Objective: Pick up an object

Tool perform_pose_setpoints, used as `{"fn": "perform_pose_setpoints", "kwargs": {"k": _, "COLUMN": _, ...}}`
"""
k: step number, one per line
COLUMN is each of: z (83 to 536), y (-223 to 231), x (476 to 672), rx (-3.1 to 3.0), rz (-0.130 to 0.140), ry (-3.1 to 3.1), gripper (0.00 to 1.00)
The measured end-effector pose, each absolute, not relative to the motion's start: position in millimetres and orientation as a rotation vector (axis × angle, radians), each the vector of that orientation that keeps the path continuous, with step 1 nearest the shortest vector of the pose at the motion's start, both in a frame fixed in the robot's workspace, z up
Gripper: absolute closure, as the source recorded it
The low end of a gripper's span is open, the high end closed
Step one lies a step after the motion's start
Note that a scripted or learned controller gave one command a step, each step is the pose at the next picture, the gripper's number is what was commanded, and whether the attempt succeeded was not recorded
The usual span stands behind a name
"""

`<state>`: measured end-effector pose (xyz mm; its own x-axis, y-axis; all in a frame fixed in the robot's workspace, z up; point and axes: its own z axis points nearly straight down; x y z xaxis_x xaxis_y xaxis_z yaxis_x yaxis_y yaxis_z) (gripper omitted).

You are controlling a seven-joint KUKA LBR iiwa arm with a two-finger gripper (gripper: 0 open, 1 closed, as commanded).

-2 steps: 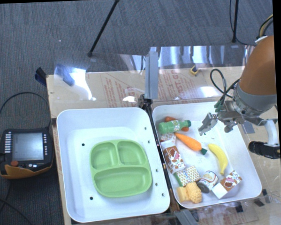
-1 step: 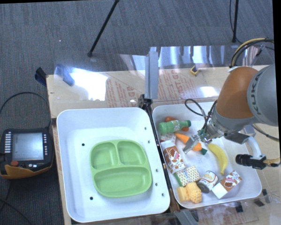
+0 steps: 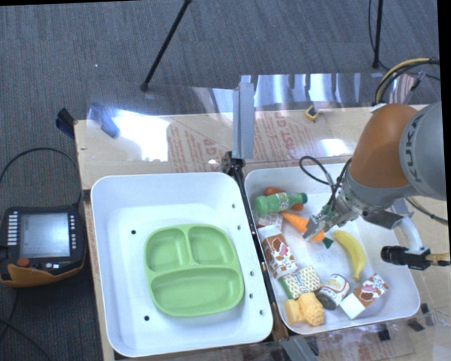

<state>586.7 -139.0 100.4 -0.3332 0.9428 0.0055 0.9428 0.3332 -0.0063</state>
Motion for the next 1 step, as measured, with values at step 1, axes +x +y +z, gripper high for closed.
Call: {"fn": "perform_pose_setpoints", "kwargs": {"k": 1, "z": 295.5, "y": -114.3, "x": 609.0, "rx": -1.606, "rz": 0.0, "ry": -2.699, "gripper": 1.0}}
